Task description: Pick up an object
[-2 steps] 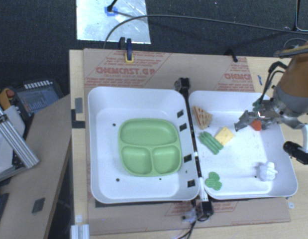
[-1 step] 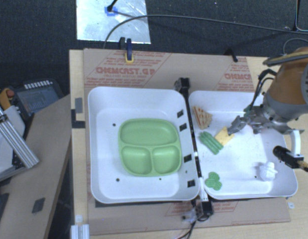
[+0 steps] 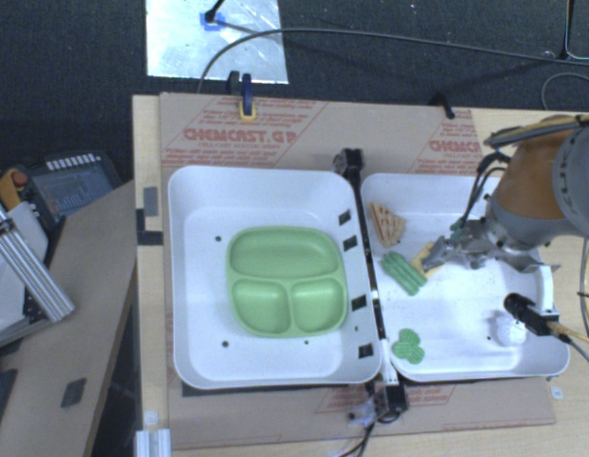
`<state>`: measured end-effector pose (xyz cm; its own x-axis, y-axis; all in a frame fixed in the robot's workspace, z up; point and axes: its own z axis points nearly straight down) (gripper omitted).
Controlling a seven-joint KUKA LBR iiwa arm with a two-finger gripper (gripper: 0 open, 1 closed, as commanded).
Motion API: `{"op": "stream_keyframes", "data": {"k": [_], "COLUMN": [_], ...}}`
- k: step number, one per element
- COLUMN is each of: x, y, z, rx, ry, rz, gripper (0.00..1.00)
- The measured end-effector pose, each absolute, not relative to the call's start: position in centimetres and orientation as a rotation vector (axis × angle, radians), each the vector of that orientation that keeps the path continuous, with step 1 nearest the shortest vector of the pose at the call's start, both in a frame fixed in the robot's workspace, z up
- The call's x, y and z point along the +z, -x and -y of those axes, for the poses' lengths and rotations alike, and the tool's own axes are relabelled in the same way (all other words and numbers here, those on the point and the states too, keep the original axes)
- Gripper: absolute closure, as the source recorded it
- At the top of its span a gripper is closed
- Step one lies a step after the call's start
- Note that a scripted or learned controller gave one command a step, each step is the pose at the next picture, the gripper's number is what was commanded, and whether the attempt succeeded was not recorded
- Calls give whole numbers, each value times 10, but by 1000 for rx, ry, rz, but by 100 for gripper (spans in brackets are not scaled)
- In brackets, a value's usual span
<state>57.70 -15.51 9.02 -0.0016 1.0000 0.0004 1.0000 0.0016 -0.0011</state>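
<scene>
The right bin (image 3: 465, 350) serves as the landmark. Inside it, near its left wall, a green ridged piece (image 3: 403, 273) lies slantwise, with a tan wedge (image 3: 388, 223) above it and a small green leafy item (image 3: 407, 347) below. The gripper (image 3: 444, 252) sits low within this bin, just right of the ridged piece. A green divided plate (image 3: 284, 280) rests in the left bin (image 3: 194, 255) beside it.

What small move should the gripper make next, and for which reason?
Probably a short move toward the green ridged piece, then down onto it. The gripper sits low in the right bin, just beside that piece, with a yellow bit at its tip; no object is seen between its fingers.
</scene>
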Motion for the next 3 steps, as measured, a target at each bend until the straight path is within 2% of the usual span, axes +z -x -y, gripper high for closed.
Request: {"op": "stream_keyframes", "data": {"k": [1, 3], "x": [104, 211], "y": [-579, -564], "z": [155, 163], "rx": [-4, -5], "ry": [2221, 2223], "rz": [2226, 2228], "gripper": [100, 100]}}
